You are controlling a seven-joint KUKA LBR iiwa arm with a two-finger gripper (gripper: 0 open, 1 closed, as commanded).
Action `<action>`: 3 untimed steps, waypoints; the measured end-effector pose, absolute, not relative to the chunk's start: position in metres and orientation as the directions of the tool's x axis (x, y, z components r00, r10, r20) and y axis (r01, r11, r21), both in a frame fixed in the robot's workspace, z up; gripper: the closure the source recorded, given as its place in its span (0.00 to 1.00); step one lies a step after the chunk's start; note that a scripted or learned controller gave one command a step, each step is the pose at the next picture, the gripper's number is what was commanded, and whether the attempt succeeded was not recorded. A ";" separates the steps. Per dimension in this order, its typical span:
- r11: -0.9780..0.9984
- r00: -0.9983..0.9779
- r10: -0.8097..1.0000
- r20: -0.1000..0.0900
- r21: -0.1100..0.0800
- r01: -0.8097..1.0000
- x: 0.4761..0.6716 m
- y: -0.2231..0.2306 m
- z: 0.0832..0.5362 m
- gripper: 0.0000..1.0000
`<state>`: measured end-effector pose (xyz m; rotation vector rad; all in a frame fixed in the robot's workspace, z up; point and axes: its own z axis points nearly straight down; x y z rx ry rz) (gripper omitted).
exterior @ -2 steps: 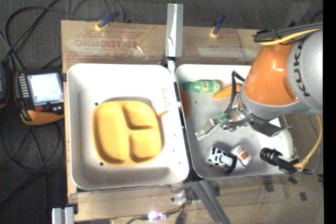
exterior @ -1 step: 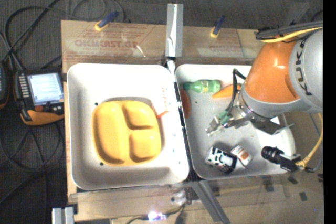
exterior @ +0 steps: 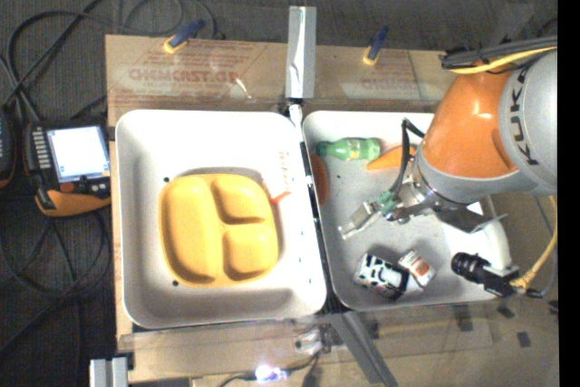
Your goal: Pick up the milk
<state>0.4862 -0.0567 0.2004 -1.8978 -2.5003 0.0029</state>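
Down at the front of the right bin (exterior: 350, 186) lies the milk (exterior: 383, 275). It is a small box with black and white spots, and it lies on its side. A red and white bit (exterior: 416, 266) sits at its right end, touching it.

Just above the milk hangs the gripper (exterior: 355, 224). It points down and to the left. It is near the milk but not touching it, with bare white bin floor between them. I cannot tell how far open the gripper is. The milk is not in it.

The arm (exterior: 471, 140) comes in from the right, and its big orange part covers that side of the bin.

At the back of the right bin lies a green bottle (exterior: 349, 149) on its side. A carrot (exterior: 390, 159) lies just beside it, on the right.

The left bin (exterior: 128, 222) holds a yellow tray (exterior: 220, 227) with three parts. A small orange scrap (exterior: 279, 193) lies at the tray's right edge.
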 end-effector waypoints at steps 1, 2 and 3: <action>0.281 -0.281 0.960 0.000 0.002 0.960 0.485 -0.109 0.095 0.00; 0.243 -0.243 0.970 0.000 -0.003 0.970 0.484 -0.057 0.183 0.00; 0.223 -0.223 0.975 -0.002 -0.002 0.975 0.483 -0.119 0.202 0.00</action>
